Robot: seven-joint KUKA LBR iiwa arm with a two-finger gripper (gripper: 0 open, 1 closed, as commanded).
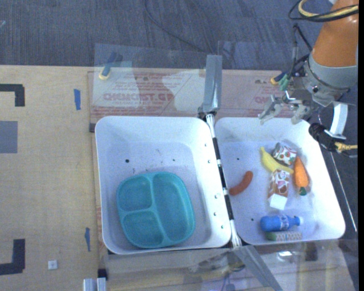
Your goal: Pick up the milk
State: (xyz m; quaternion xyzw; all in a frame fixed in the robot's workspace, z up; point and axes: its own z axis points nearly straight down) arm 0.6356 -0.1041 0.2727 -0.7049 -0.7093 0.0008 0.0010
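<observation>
The left bin [108, 136] holds a divided plate [154, 210] at its lower part. The right bin [239, 136] holds a sausage [240, 183] left of centre, a banana [271, 161], carrot [301, 175] and milk carton [278, 189] right, and a bottle [280, 222] lowest.

The arm [335, 42] is showing a broad orange band over a pale grey wrist ring. Black and yellow cables [310, 8] are looping beside the orange part. Below the ring, the gripper [282, 108] is presenting as bare silvery metal with thin fingers [268, 113]. A small yellow-green tag is sitting on its mount, and a white block with a black knob is sticking out at the side.
</observation>
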